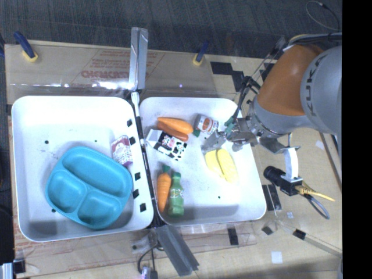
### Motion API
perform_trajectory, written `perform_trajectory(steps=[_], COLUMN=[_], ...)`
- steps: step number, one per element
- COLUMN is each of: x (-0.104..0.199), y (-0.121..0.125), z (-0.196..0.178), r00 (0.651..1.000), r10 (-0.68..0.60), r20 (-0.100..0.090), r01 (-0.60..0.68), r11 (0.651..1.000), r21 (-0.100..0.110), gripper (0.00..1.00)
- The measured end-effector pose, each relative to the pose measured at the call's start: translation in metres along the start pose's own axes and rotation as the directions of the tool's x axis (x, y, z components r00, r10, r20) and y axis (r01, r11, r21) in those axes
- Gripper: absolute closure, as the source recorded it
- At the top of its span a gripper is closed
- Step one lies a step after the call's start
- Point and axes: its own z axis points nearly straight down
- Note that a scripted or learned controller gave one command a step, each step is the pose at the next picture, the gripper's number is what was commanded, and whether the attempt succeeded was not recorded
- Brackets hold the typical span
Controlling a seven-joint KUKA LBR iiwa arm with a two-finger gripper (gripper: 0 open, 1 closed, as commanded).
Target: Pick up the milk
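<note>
The milk [165, 145] is a small white carton with black cow patches. It lies on its side in the upper left of the right bin [247, 211], just below an orange carrot-like toy [175, 125]. My gripper [224, 143] hangs over the right part of that bin, well to the right of the milk, above the top end of a yellow banana [222, 165]. Its fingers stand open, with nothing between them.
Near the gripper lies a small can [204, 124]. A carrot [164, 190] and a green bottle [176, 195] lie at the bin's lower left. The left bin [29, 127] holds a blue divided plate [88, 186] and a small packet [121, 150].
</note>
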Motion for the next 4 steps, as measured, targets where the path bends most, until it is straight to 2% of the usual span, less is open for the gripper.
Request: perform_trajectory(steps=[1, 2, 3, 4], x=[0.061, 0.064, 0.035, -0.038], y=[0.033, 0.026, 0.097, 0.111], z=[0.06, 0.132, 0.132, 0.099], r00=[0.997, 0.966, 0.924, 0.863], r10=[0.081, 0.257, 0.382, 0.504], r20=[-0.001, 0.0, 0.001, 0.007], r01=[-0.081, -0.257, -0.382, -0.504], r11=[0.997, 0.966, 0.924, 0.863], r21=[0.005, 0.005, 0.007, 0.035], gripper=[0.0, 0.0, 0.0, 0.0])
